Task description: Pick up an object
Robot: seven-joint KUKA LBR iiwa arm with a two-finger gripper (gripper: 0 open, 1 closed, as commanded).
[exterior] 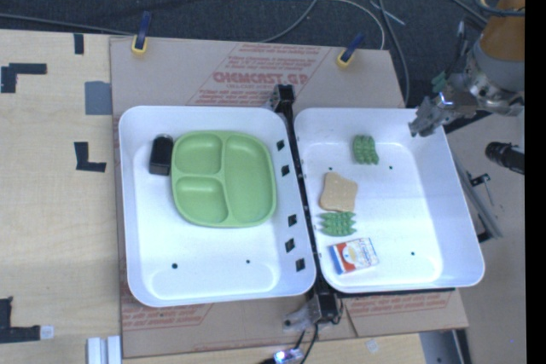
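The right bin [444,209] holds a green knobbly piece [365,149] near its back, a tan bread-like slice [339,193] in the middle left, a green leafy piece [338,223] below it, and a small red, white and blue carton [353,255] near the front. My gripper [424,120] hangs over the right bin's back right corner, well to the right of the green knobbly piece and apart from every object. Nothing shows between its tips.
The left bin [141,268] holds a green divided plate [224,178] and a small black block [160,155] at the plate's left. A black divider [290,183] runs between the bins. Cables cross the dark floor behind. The arm's wrist [503,38] stands at the right edge.
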